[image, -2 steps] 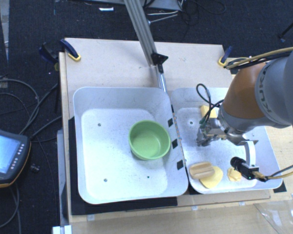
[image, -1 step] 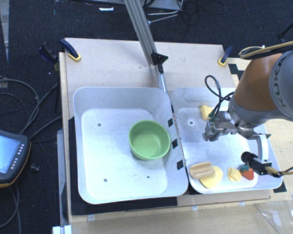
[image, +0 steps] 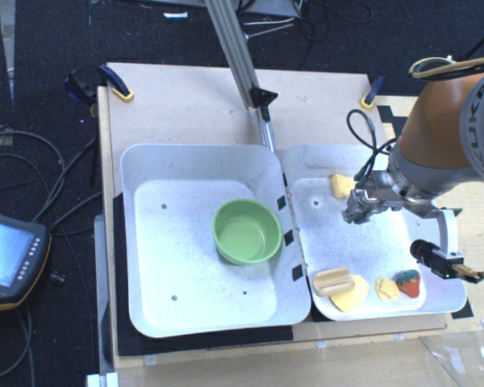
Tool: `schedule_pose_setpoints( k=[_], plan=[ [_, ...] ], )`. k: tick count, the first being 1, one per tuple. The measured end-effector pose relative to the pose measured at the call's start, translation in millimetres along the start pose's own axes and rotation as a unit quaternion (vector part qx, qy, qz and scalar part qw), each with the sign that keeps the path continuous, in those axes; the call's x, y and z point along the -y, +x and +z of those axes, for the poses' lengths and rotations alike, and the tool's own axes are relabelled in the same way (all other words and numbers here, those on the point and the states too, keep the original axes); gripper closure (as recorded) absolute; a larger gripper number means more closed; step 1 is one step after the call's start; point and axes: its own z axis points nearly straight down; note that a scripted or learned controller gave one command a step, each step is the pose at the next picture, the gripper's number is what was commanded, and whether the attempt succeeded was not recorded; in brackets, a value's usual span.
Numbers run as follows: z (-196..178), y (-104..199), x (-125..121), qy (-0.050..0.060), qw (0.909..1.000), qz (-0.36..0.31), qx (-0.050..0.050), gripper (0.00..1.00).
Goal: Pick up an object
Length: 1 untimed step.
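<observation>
My gripper (image: 356,210) hangs over the upper middle of the right bin (image: 327,236), just below and right of a small yellow block (image: 342,185). Its fingers are too small and dark to read. Along the bin's front edge lie a tan hot-dog bun (image: 333,280), a yellow piece (image: 350,295) against it, a smaller yellow piece (image: 387,289) and a red strawberry with a green top (image: 409,284). A green bowl (image: 247,231) stands upright in the left bin (image: 169,216), near its right side.
A slanted metal pole (image: 240,51) comes down to the wall between the bins. Blue and yellow clamps (image: 116,83) grip the bench's far corners. A black fitting (image: 434,256) juts over the right bin's right edge. Cables trail from the arm.
</observation>
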Motion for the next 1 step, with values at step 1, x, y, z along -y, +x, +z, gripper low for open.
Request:
schedule_pose_setpoints(
  k=[1],
  plan=[
    [-25.3, 0.0, -0.6, 0.001, 1.0, 0.0, 0.0, 1.0]
  ],
)
